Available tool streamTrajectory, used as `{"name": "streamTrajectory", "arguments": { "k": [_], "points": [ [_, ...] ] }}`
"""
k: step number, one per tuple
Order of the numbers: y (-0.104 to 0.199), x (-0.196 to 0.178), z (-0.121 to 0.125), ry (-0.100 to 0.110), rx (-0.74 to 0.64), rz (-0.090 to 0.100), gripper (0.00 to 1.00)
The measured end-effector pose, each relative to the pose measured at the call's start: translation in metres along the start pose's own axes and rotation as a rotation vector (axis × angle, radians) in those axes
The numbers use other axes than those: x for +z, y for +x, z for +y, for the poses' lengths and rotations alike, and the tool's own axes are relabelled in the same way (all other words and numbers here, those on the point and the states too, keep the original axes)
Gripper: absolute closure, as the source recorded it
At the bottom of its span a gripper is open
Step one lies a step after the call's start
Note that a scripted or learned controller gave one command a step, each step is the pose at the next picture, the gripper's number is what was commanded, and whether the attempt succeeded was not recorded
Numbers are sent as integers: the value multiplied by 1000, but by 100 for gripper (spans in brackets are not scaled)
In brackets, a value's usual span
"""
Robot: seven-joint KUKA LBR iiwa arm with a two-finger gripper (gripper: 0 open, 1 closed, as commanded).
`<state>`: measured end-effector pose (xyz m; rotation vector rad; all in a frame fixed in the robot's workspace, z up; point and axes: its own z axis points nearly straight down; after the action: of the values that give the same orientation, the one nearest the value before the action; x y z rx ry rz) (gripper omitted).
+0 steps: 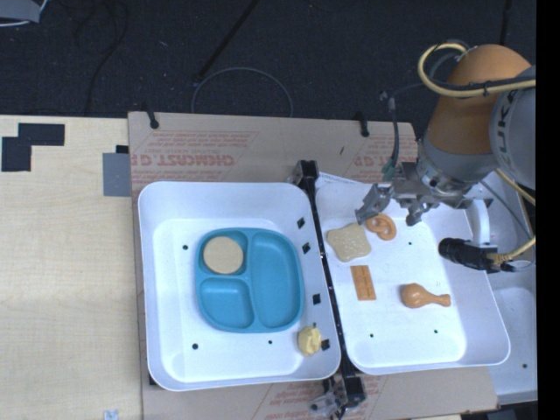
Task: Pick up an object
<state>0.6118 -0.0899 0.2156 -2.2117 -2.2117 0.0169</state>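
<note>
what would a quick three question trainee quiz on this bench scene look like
1. True or false: the round tan cookie lies in a compartment of the blue plastic divided tray.
2. Which item lies nearest the pincer? A) small yellow lumpy piece B) orange pretzel-shaped toy C) tan drumstick-shaped toy
3. Fill in: the orange rectangular cracker lies in the ____ white bin.

Key:
1. True, in the tray's upper left compartment.
2. B; the pretzel sits just below the pincer, beside the beige bread-slice toy.
3. Right, as the camera sees it.
</note>
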Motion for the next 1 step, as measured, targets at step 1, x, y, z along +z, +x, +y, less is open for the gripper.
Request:
{"name": "streamTrajectory", "arguments": {
  "k": [1],
  "points": [
    [0, -8, 2, -14, -2, -1, 0]
  ]
}}
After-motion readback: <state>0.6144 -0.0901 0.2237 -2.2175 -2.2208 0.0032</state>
